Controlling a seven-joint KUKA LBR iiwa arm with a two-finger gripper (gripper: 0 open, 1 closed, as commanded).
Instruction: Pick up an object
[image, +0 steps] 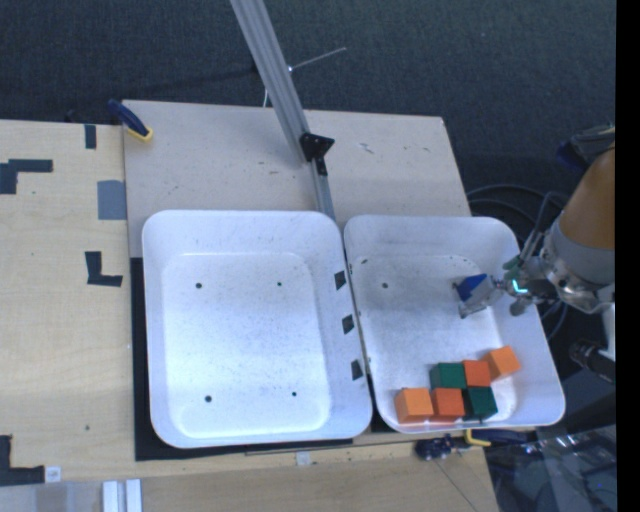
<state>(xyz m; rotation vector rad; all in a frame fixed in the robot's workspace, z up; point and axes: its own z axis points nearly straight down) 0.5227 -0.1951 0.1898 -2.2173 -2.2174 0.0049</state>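
Note:
My gripper (492, 298) hangs over the right side of the right bin (400, 240), reaching in from the right edge. A small blue block (470, 287) sits right at the gripper's left tip, touching or nearly touching it; I cannot tell whether it is gripped or resting on the bin floor. Near the bin's front right corner lies a cluster of blocks: an orange one (413, 403), another orange (449, 401), a dark green (449, 375), a second dark green (482, 401), a red-orange (477, 373) and a lighter orange (504, 360).
The left bin (160, 250) stands beside the right one, sharing a raised middle rim. A grey metal pole (285, 90) slants in from the top toward the bins' joint. Cables lie off the bench at the right.

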